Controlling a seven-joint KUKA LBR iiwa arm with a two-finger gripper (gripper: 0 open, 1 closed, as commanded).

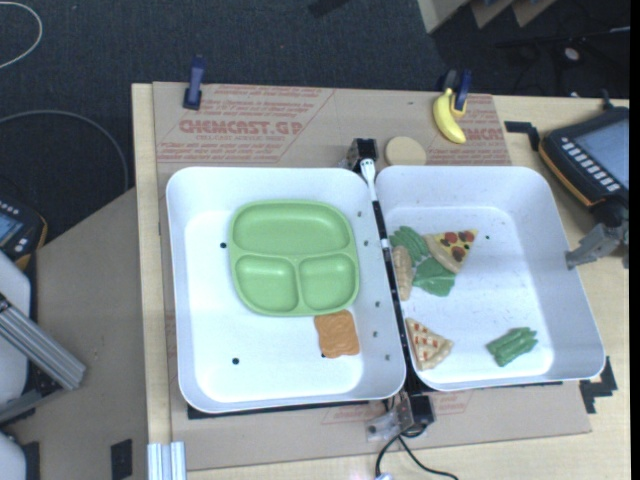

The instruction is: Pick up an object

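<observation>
I see the gripper at the right edge of the right bin, but I cannot tell how its jaws stand. The green bean piece lies alone near the front right of this bin. I would descend straight over it, because nothing crowds it.

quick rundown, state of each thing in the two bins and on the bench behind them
green divided tray: upright in left bin, compartments bare
orange piece: flat in left bin, touching tray's front edge
pizza slice: flat in right bin
green leafy piece: partly under pizza slice
waffle piece: flat near right bin's front
green beans: lying apart, right bin
banana: on bench behind bins
</observation>
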